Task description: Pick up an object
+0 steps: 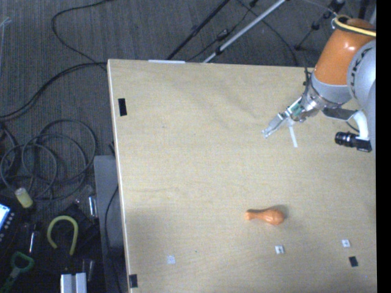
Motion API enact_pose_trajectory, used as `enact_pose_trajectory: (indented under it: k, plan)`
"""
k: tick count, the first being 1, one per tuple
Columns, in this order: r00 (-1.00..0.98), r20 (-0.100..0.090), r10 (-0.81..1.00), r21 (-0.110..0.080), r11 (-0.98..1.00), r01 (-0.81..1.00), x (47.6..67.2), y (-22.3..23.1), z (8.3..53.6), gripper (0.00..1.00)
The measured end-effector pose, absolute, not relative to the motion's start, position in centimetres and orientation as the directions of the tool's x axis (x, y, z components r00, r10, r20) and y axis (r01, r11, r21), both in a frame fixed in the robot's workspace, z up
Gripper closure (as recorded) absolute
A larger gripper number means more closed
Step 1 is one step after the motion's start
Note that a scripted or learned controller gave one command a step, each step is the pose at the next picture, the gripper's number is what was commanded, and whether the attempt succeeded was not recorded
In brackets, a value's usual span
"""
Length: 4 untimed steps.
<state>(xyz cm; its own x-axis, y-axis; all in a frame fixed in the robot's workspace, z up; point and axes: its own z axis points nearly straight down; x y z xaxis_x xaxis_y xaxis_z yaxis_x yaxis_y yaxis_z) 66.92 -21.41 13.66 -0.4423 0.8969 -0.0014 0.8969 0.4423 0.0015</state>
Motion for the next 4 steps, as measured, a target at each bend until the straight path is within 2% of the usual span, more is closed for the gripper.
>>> enact_pose_trajectory:
  k: [1, 2, 3, 4]
  plan:
    - [-0.442, -0.001, 0.897, 0.001, 0.442, 0.897, 66.9, -21.4, 13.7, 0.00]
    - [-0.642, -0.003, 0.767, -0.002, 0.642, 0.767, 66.9, -22.3, 8.4, 0.00]
    - [-0.642, -0.006, 0.767, 0.000, 0.642, 0.767, 67.0, -22.2, 9.5, 1.00]
    - [-0.600, 0.001, 0.800, 0.003, 0.600, 0.800, 63.7, -16.7, 18.4, 1.00]
